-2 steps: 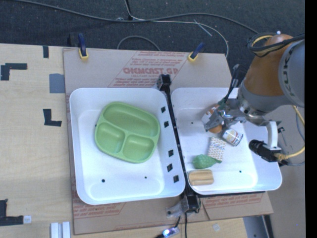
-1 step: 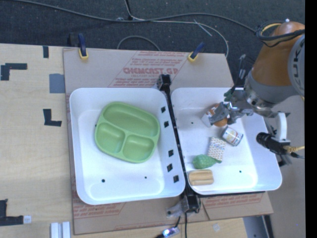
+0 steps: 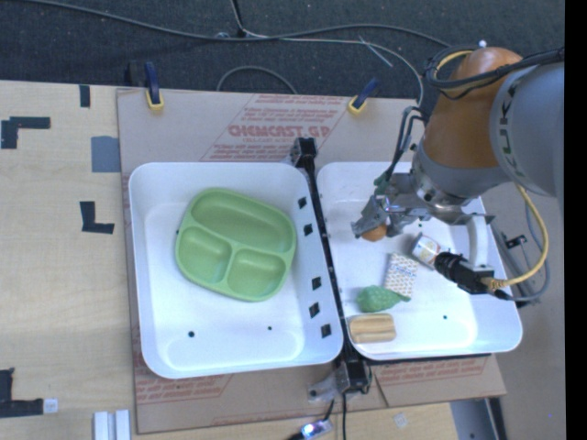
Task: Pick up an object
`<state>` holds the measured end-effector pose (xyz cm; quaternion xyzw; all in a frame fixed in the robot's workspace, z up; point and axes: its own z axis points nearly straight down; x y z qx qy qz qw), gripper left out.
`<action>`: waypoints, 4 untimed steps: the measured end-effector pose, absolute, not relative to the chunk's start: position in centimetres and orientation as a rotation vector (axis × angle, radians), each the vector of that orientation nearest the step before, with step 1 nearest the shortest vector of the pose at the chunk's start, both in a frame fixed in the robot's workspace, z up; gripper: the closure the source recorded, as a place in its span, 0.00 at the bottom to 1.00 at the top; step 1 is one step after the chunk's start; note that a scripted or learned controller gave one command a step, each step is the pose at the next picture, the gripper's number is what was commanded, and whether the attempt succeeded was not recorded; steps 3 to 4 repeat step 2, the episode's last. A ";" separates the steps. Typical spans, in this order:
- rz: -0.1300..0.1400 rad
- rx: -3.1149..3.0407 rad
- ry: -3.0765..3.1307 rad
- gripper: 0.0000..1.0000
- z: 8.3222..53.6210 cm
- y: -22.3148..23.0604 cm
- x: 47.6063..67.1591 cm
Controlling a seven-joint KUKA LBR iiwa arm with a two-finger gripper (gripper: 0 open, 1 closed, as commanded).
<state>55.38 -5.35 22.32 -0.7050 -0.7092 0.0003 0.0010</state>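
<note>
Apparently the hand (image 3: 378, 220), mid-right of frame in the right bin (image 3: 495, 328), sits over a small orange object (image 3: 372, 234), grip state unclear; it looks light, rigid and smooth, likely slippery, so pinch across its middle, not the edge.

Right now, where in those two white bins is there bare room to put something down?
The left bin has bare floor below the green divided plate. The right bin is crowded on its left side: the hand, an orange thing, a patterned packet, a green piece, a tan block.
</note>
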 end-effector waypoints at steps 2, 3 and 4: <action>0.000 -2.210 -2.229 1.00 22.1 6.4 54.6; 0.000 -2.210 -2.229 1.00 22.1 6.4 54.6; 0.000 -2.210 -2.229 1.00 22.1 6.4 54.6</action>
